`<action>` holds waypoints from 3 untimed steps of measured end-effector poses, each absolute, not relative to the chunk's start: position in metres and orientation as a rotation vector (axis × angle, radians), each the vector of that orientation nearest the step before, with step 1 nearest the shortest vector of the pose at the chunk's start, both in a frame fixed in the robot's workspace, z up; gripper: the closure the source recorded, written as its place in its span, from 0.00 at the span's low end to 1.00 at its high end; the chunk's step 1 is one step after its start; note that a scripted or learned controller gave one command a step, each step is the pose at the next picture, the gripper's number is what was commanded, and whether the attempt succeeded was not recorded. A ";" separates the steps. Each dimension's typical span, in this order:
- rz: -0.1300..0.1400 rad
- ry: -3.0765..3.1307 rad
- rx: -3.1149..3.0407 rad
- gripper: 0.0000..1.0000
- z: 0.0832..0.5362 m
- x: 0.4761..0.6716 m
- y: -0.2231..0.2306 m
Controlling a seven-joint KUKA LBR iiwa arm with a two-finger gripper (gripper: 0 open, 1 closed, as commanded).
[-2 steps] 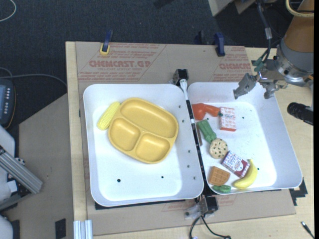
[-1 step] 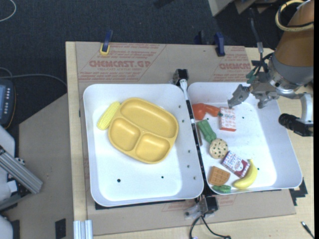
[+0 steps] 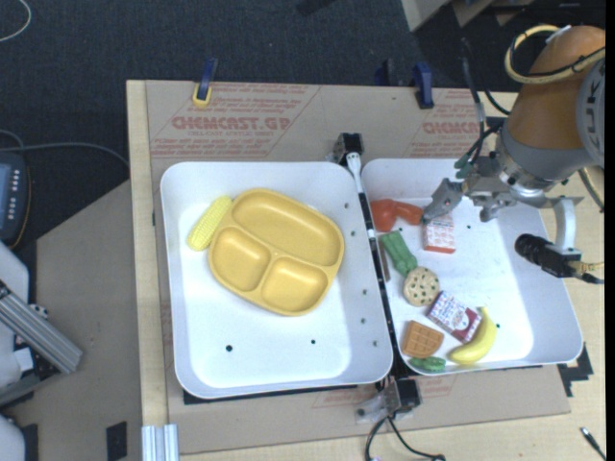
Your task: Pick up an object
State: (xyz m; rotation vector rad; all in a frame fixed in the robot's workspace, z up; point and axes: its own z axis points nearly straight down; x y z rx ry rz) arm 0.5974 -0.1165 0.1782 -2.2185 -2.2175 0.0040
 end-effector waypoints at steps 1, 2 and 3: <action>0.005 -2.218 -2.218 0.00 0.117 0.604 -0.117; 0.004 -2.218 -2.218 0.00 0.083 0.603 -0.116; 0.000 -2.220 -2.222 1.00 0.095 0.604 -0.117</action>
